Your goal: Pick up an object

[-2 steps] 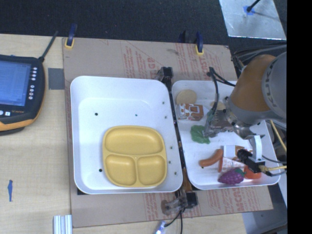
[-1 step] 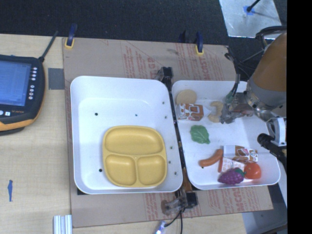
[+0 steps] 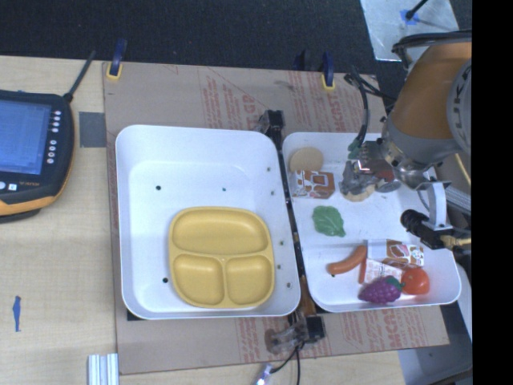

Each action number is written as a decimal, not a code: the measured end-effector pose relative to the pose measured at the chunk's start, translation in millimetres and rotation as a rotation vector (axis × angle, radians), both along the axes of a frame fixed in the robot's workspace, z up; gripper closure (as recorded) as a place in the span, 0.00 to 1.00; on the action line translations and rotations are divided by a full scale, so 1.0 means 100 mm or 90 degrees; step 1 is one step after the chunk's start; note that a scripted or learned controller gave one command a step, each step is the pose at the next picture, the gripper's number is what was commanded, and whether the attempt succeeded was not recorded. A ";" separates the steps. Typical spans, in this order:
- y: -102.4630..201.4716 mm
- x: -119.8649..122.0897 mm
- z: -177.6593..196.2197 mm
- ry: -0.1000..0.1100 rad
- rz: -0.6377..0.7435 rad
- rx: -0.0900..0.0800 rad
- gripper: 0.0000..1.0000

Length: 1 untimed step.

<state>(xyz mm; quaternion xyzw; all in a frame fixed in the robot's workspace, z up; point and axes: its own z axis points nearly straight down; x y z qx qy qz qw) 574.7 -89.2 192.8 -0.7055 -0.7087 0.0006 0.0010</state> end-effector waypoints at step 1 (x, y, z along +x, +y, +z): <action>0.00 0.00 0.00 0.000 0.000 0.000 0.00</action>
